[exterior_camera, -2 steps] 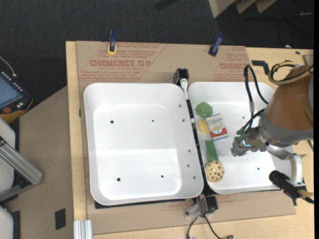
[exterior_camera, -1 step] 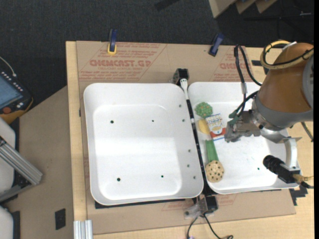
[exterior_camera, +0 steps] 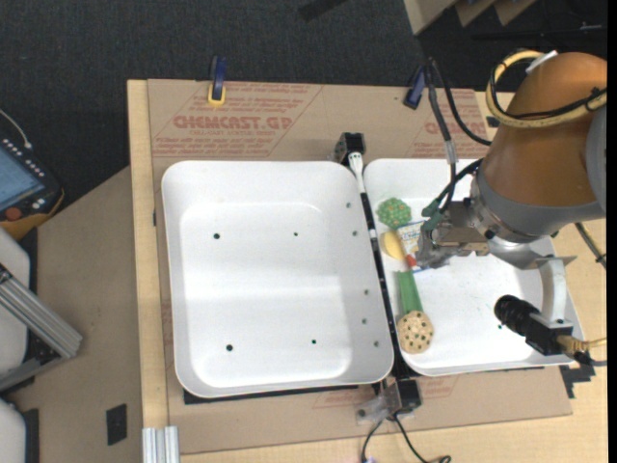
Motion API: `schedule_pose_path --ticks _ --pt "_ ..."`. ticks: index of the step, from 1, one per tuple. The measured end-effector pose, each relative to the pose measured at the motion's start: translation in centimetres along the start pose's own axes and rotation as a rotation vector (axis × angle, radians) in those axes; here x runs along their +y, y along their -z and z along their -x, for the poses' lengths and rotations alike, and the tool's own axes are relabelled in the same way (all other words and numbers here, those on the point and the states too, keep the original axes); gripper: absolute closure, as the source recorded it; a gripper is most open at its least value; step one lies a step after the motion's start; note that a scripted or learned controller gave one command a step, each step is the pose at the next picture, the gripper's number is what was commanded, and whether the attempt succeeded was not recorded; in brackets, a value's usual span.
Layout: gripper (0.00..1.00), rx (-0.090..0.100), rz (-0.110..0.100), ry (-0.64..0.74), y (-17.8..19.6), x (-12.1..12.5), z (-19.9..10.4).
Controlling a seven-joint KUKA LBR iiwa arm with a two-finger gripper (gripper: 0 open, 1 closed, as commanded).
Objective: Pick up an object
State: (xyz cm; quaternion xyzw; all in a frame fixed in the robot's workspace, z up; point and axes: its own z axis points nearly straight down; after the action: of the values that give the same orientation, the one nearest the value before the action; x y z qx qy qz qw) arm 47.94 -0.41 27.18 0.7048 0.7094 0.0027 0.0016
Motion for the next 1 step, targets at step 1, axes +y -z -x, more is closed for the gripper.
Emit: schedule_pose_path --ticks 1 --pt "1.0 -0.002 -0.01 -0.011 -3.31 -0.13 6.45"
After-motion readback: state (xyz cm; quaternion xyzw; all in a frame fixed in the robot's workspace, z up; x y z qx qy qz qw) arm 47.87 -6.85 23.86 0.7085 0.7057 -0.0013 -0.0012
